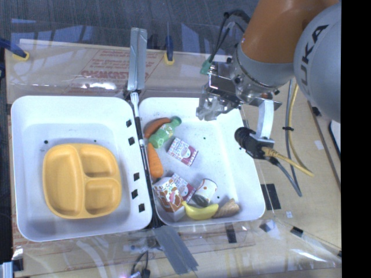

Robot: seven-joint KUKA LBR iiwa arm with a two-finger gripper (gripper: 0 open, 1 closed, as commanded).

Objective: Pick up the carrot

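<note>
Yellow divided tray (82,180) in L bin (23,155); banana (201,211), R bin (246,172).

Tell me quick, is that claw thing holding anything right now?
Gripper: above the far end of the right bin, nothing seen between its fingers; open or closed cannot be told. The carrot lies in that bin by the divider.

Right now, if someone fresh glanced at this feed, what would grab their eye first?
Probably the big grey and orange arm filling the upper right, its gripper hanging over the far end of the right bin. Next, the yellow divided plate alone in the left bin. Then the clutter along the right bin's left and near sides, where the carrot lies against the left wall.
</note>
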